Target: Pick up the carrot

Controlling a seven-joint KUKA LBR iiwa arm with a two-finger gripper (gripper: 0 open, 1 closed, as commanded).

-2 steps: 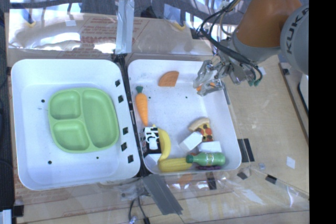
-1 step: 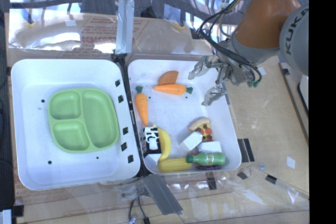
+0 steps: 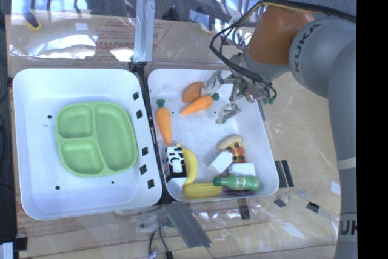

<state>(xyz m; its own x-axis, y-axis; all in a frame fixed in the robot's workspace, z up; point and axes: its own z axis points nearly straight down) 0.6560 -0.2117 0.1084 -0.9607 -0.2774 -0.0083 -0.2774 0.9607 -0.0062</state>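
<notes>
Camera view: two smooth, tapered orange plastic carrots in right bin [image 3: 200, 137]. First carrot [image 3: 197, 106] lies slanted at far middle, long axis running from left-near to right-far, green top toward right, just beside metal hand [image 3: 225, 97], tip pointing left. Second carrot [image 3: 163, 124] lies along left wall, long axis near to far, green top at far end. Hand's spread: cannot tell. Nearer: glossy yellow banana [image 3: 203, 190], green bottle [image 3: 237, 182]. Left bin [image 3: 36, 88] holds matte green divided plate [image 3: 97, 137].
</notes>
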